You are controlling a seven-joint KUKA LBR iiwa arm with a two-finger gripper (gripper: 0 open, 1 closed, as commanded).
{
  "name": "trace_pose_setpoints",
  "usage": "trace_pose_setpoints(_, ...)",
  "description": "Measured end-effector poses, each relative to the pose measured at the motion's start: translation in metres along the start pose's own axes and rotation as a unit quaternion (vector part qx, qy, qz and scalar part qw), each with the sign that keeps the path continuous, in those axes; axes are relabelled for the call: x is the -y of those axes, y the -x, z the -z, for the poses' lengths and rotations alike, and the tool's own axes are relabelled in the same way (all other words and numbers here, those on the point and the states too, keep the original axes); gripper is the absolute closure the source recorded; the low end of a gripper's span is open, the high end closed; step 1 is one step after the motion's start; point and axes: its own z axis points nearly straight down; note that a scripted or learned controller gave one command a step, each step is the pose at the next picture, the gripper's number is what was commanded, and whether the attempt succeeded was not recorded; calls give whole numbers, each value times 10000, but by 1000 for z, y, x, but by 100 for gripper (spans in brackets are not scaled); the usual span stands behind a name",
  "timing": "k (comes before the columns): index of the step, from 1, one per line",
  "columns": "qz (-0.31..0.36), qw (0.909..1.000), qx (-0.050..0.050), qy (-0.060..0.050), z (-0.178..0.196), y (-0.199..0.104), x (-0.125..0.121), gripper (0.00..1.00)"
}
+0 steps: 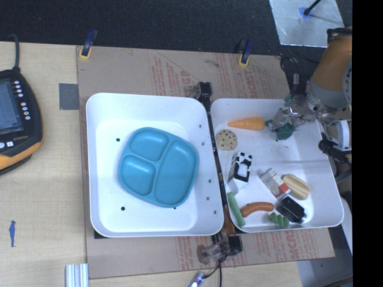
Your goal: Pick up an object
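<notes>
My gripper (283, 127) hangs low over the far right part of the right bin (311, 154), just right of an orange carrot (246, 124). A small dark green shape sits right at its tip; whether that is held I cannot tell. Lying in the same bin are a round tan cookie (226, 139), a black-and-white piece (242, 166), a red-and-white packet (272, 181), a bread roll (296, 186), a sausage (257, 208), a black block (291, 209) and a green strip (235, 209).
The left bin (96, 160) carries a blue divided plate (158, 166). A teach pendant (15, 121) lies on the bench at the far left. Blue clamps (87, 43) pin the cardboard at the back edge. The arm (332, 70) comes in over the right bin's far right corner.
</notes>
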Motion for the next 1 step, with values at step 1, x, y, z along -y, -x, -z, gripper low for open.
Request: trace_pose_setpoints(1, -23, 10000, -6, 15, 60, -75, 15, 100)
